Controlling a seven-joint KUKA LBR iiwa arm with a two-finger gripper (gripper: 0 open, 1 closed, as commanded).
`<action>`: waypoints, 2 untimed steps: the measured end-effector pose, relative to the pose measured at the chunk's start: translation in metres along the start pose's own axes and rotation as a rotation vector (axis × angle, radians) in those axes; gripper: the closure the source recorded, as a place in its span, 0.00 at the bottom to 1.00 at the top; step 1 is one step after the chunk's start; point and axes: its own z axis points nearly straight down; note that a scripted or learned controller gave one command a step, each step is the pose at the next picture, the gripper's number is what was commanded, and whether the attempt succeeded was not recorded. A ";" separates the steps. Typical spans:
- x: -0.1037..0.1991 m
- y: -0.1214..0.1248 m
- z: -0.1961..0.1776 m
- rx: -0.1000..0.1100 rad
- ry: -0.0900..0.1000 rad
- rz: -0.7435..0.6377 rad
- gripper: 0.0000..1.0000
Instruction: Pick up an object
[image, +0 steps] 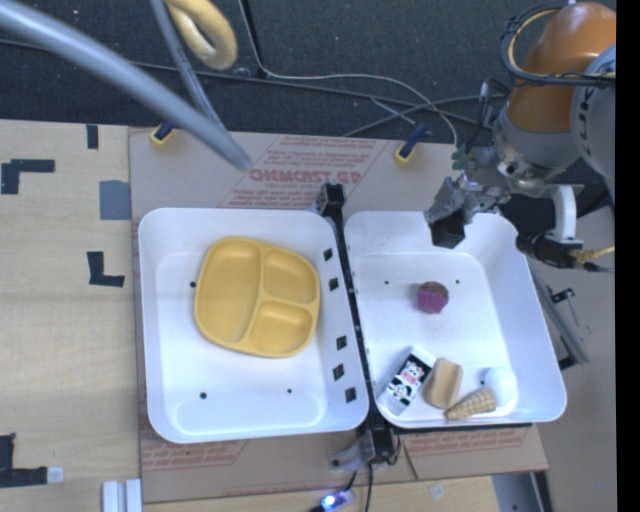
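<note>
Nearest the camera, well below the pincer (447, 228), a carton (407, 382), bread roll (443, 383), cone (471, 403) and a white lump (499, 380) crowd the right bin's (530, 300) front wall — awkward picks, I'd guess. The purple ball (432, 296) sits alone just below the pincer with open floor all round, so it's probably the target. Pincer hovers over the bin's far rim; can't tell its opening, nothing visibly held. Off to its left — a yellow plate (257, 297) in the other bin (165, 320).
</note>
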 end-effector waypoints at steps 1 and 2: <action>0.047 -0.007 0.015 0.002 -0.001 -0.003 1.00; 0.095 -0.022 0.029 0.003 0.000 -0.004 1.00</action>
